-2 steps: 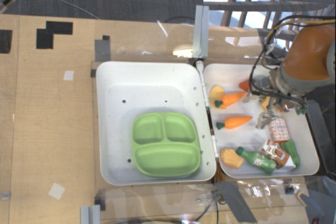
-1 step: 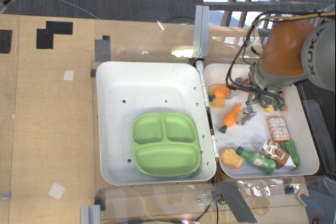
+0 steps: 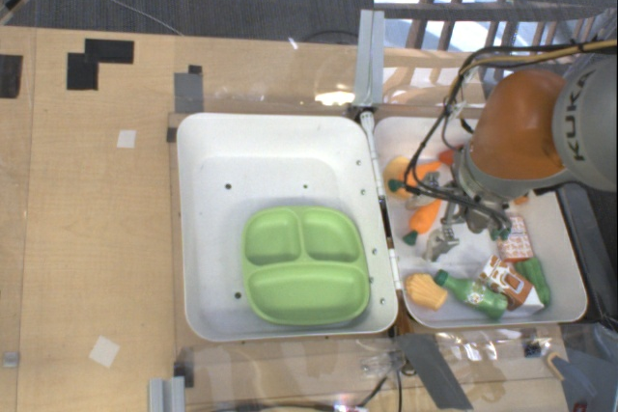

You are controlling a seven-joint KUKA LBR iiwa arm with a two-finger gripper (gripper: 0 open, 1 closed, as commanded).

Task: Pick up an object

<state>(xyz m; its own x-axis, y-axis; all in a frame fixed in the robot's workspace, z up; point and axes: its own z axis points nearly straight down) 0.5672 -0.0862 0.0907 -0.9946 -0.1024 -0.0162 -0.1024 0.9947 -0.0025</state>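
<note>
A dark grey ribbed floor lies behind a pale wood-grain worktop [image 3: 87, 236], which carries two shallow white plastic bins with rounded corners, set side by side and touching along a shared edge.

Left bin [image 3: 280, 150]: one item. A light green divided plate [image 3: 305, 265] of smooth moulded plastic, rounded-rectangular, with three compartments (two small, one long), lies flat in the near half of this bin.

Right bin [image 3: 570, 275]: several small toy food items. Positions are given relative to the green plate.
- One yellow ridged piece resembling corn [image 3: 426, 290], just right of the plate across the bin wall.
- One green bottle [image 3: 473, 294] lying on its side, right of the corn and touching it.
- One orange carrot-shaped piece [image 3: 424, 218], tilted, right of the plate and farther from the camera than the corn.
- One yellow rounded piece [image 3: 398, 171], beyond the carrot near the shared bin wall.
- One red and white printed packet [image 3: 506, 278], right of the bottle.
- One dark green piece [image 3: 537, 280] at the packet's right edge.

The arm [image 3: 521, 130], grey with an orange band, reaches over the right bin. The pincer [image 3: 446, 241] hangs just above the bin floor between the carrot and the corn. Its metallic fingers appear slightly parted, with nothing between them.
</note>
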